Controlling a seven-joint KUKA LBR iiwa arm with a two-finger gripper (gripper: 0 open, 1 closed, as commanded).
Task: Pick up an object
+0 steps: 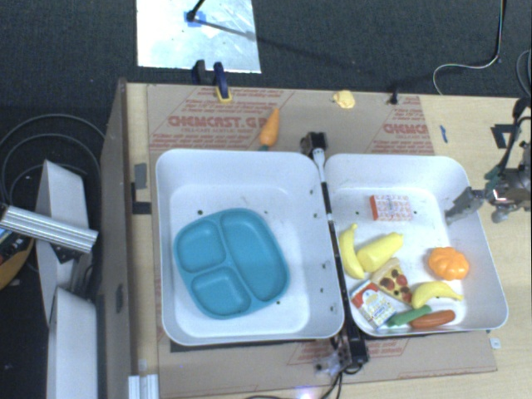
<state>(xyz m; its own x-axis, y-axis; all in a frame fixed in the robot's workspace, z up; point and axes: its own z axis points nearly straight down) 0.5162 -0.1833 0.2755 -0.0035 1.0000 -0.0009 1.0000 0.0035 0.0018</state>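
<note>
At the right bin's (478, 248) edge, your hand (462, 205) hovers, grip state unclear; take the light, rigid orange toy (448, 263) across its middle.

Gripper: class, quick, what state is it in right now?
Gripper: at the right bin's right edge, nothing seen held; open or closed cannot be told.
</note>
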